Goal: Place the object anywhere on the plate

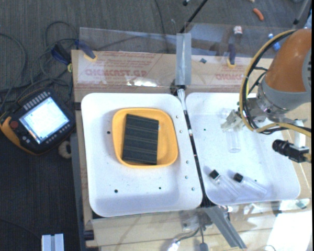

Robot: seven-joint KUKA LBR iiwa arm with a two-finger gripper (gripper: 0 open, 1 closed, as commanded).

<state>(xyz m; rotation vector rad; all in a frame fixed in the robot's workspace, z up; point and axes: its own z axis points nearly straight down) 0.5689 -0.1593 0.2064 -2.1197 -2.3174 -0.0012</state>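
Gripper state cannot be told; it is seen over the right white bin. Centred in the left white bin, a dark ribbed rectangular block is carried by the yellow square plate.

Arm cut off at right frame edge; hand too blurred to tell; clear items lower right unidentifiable.

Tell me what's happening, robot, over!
Gripper low over right bin, grip unclear. Clear vials lie in that bin, not picked. Yellow plate in left bin already carries a dark block.
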